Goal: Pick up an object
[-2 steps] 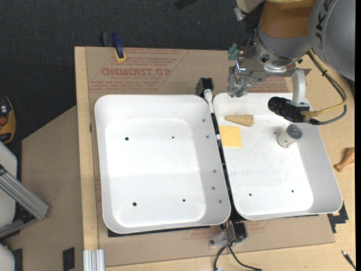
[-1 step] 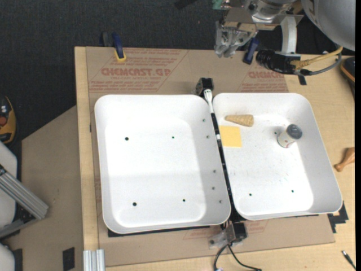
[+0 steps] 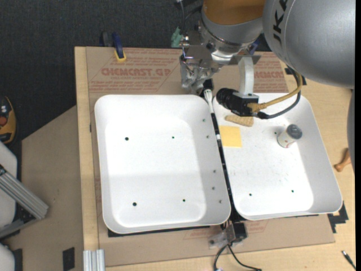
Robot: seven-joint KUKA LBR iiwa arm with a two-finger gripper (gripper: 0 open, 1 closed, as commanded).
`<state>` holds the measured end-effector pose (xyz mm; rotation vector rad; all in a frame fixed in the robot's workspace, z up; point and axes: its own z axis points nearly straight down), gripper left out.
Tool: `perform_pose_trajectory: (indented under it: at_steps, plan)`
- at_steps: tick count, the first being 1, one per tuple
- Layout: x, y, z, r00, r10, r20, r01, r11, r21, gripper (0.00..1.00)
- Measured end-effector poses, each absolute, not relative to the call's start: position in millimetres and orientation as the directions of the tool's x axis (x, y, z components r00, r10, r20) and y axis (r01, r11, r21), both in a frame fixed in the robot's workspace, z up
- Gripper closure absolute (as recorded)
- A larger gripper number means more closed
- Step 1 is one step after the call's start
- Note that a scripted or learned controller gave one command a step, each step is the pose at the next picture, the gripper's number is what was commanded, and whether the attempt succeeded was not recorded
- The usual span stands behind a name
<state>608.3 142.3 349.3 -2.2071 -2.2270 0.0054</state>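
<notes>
Camera view shows the gripper [image 3: 196,79] hanging over the far edge of the bins, just beyond the corner where the left bin [image 3: 113,168] meets the right bin [image 3: 282,179], above the brown board surface [image 3: 141,66]. It is seen from above and partly tucked under the wrist, so whether it is open or closed cannot be told. Nothing is seen held in it.

The candidates for picking all lie in the right bin. A flat yellow square [image 3: 230,136] lies close to that bin's left wall. A short tan stick-like piece [image 3: 240,119] lies just beyond it toward the far wall, near it but apparently not touching. A small round grey-and-white object [image 3: 288,135] sits well apart from both, toward the right side.

The step in hand looks like the approach, since no object is yet reached. The round object is probably the best choice: it stands proud of the bin floor with free room on every side, while the yellow square looks too flat to grip and sits near the wall. The gripper should first be centred over the chosen thing, then come straight down so it does not nudge it aside. If the tan piece is chosen instead, closing across its narrow width would suit it. An off-centre close could make the round object roll or squirt out.
</notes>
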Motion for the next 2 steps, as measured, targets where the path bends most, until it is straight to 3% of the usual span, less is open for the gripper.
perform_pose_trajectory:
  at_steps: [1, 2]
  plan:
    - [571.5, 193.8, 331.4, -0.007, 1.000, 0.001, 1.000, 0.007, -0.006, 1.00]
    - [599.4, 226.4, 494.4, -0.005, 1.000, 0.008, 1.000, 0.005, 0.020, 1.00]
